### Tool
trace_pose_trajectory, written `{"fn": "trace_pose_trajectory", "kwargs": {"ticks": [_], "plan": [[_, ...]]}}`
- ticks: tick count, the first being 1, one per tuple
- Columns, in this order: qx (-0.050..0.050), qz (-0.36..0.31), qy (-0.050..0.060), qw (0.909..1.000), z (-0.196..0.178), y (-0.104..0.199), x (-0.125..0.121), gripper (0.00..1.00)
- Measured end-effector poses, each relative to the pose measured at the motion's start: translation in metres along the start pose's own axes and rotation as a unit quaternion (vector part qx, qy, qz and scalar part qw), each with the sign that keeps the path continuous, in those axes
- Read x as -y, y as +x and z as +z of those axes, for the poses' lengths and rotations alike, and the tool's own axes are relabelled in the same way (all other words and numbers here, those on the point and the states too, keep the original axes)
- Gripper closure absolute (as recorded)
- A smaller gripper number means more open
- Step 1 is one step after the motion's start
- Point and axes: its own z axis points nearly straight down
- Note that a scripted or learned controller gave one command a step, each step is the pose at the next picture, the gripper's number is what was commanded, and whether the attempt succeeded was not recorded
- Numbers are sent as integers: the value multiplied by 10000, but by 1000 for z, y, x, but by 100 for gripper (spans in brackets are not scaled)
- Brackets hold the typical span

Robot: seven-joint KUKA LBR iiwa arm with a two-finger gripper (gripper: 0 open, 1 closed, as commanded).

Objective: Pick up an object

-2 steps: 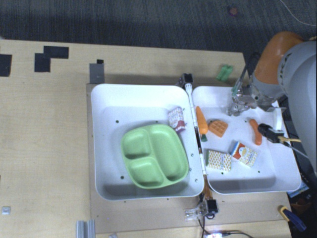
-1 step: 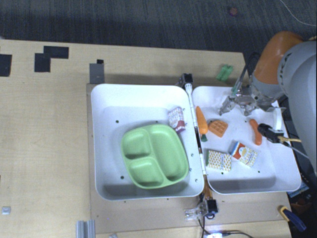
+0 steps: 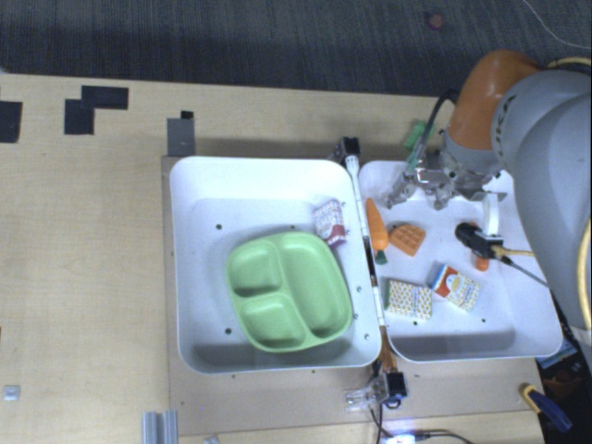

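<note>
Your pincer (image 3: pixel 421 191) hangs with its grip impossible to judge, just above the orange waffle (image 3: pixel 406 239) and carrot (image 3: pixel 376 226).

Robotics lab: plywood bench (image 3: pixel 83 276), two white bins (image 3: pixel 190 248), loose cables (image 3: pixel 536 12), industrial arm (image 3: pixel 546 155).

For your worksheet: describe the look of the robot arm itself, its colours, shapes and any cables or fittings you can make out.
The arm is bulky and rounded, with a smooth light grey casing. An orange band wraps it above the wrist. Below that sits a darker grey wrist section leading to a small metallic gripper. A dark cable curves beside the orange band, near a small green fitting.
</note>
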Motion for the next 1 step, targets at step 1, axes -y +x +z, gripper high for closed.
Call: {"fn": "trace_pose_trajectory", "kwargs": {"ticks": [1], "plan": [[10,-24,-24,10000,-12,0,-1,100]]}}
